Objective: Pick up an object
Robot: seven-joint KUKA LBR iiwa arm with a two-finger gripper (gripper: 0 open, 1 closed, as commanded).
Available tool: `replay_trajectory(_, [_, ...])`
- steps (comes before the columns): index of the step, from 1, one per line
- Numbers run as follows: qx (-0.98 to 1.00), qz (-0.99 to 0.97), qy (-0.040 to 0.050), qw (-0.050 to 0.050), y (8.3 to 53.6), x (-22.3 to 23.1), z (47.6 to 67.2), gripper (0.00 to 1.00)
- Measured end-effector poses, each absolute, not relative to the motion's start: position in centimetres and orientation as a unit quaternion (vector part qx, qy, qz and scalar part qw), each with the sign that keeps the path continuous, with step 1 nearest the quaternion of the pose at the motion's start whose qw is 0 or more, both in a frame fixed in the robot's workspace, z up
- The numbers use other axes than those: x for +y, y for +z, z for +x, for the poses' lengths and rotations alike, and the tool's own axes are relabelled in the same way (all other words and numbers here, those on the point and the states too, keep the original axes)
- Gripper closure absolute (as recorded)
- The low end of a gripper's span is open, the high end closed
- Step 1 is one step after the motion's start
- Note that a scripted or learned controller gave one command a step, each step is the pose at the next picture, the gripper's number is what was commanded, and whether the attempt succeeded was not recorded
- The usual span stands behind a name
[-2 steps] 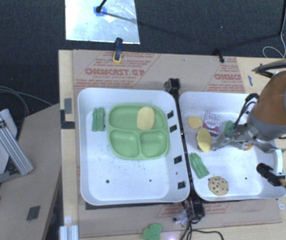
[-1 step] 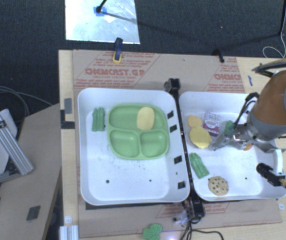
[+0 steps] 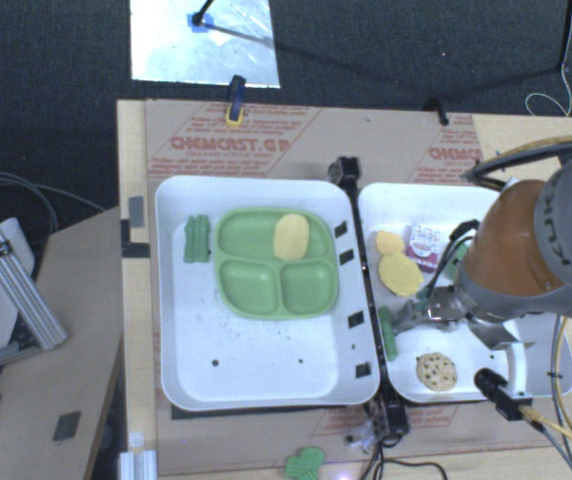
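Observation:
My gripper (image 3: pixel 413 316) reaches leftward low over the right bin (image 3: pixel 536 383), near its left wall. A round speckled cookie (image 3: pixel 435 370) lies just below it. A flat yellow piece (image 3: pixel 401 274) lies just above it, with a smaller yellow piece (image 3: pixel 390 242) and a white and purple packet (image 3: pixel 425 244) further back. A green strip (image 3: pixel 387 335) lies along the bin's left wall, right beside the gripper's tip. The arm's grey body and orange band (image 3: pixel 511 243) hide the right part of this bin.
The left bin (image 3: pixel 256 368) holds a green divided plate (image 3: pixel 276 265) with a yellow piece (image 3: pixel 291 236) in its upper right compartment, and a green bean-like bundle (image 3: pixel 197 239) to its left. A black divider (image 3: pixel 359 268) separates the bins. A green item (image 3: pixel 305 462) lies off the bench front.

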State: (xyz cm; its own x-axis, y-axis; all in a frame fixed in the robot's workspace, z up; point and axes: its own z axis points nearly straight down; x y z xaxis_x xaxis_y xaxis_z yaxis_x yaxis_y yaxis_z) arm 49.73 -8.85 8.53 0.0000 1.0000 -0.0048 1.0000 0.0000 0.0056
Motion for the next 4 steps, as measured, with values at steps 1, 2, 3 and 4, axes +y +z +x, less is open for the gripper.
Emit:
replay_trajectory(1, [0.708, 0.707, 0.0001, 0.002, 8.5, -9.0, 52.1, 0.00])
replay_trajectory(2, [0.709, 0.705, 0.0016, 0.002, 8.5, -9.3, 58.2, 0.00])
replay_trajectory(3, [0.709, 0.705, 0.0015, 0.002, 9.5, -9.3, 58.2, 1.00])
replay_trajectory(4, [0.710, 0.704, 0.0048, 0.004, 18.9, -4.2, 61.1, 1.00])
